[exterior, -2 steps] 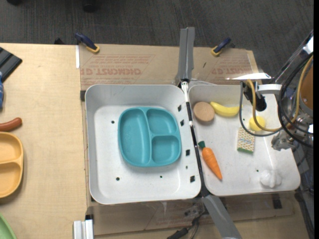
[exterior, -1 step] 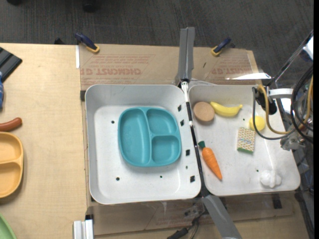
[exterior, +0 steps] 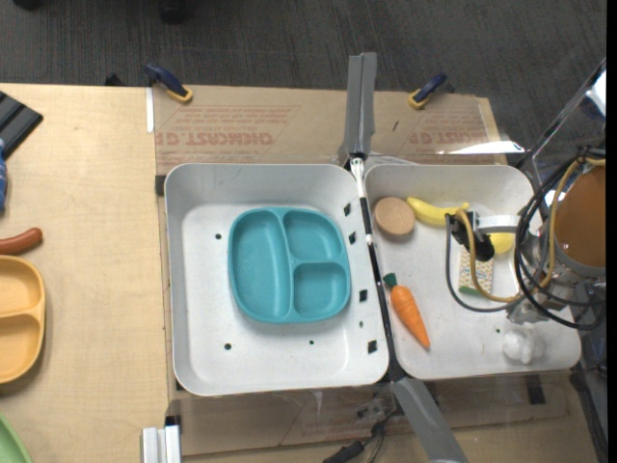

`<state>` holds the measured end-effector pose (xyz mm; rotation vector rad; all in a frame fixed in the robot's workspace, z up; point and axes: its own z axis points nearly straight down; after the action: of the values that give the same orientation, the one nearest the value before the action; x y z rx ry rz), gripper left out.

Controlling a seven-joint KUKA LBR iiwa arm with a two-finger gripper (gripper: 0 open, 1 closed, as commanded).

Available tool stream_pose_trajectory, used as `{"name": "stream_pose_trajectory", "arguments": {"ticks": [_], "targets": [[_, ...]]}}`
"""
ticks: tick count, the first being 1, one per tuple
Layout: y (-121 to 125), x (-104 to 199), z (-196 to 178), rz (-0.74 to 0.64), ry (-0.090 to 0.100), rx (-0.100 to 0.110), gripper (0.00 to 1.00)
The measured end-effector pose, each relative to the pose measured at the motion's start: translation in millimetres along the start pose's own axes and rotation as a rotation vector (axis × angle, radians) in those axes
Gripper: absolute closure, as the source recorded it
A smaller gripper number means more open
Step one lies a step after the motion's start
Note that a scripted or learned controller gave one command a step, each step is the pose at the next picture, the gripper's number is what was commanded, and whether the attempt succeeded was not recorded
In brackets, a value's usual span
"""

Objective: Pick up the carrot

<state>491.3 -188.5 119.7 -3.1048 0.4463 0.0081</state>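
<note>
The carrot (exterior: 409,314) lies in the right bin (exterior: 453,360), close to that bin's left wall. It sits on a slant, with the green stub toward the divider and the tip pointing to the near right. It lies flat on the bin floor and apart from the banana (exterior: 439,210) and the round tan piece (exterior: 393,216) farther back.

I judge it to be a toy: light, stiff, probably smooth plastic. The taper is the trouble, since a pinch near the tip would likely squirt it out. I would take it across the thick half just below the green, closing across its width. The wall beside it leaves little room on that side.

The arm (exterior: 581,225) hangs over the right of the same bin, amid cables. I cannot tell how the jaws stand.

The left bin (exterior: 193,355) holds a teal divided plate (exterior: 289,263). Both bins rest on a cardboard sheet (exterior: 231,128) clamped at the back, on a pale wooden surface (exterior: 87,162). A yellow tray (exterior: 17,321) sits at its left edge. Dark carpet (exterior: 289,17) lies beyond.
</note>
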Motion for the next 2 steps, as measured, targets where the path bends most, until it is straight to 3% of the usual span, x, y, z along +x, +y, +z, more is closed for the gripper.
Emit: {"name": "stream_pose_trajectory", "arguments": {"ticks": [1,2], "targets": [[23.4,29.8,-34.3,-0.054,0.005,0.001,1.00],[-2.1,-7.5,-36.0,-0.084,0.001,0.001,1.00]]}}
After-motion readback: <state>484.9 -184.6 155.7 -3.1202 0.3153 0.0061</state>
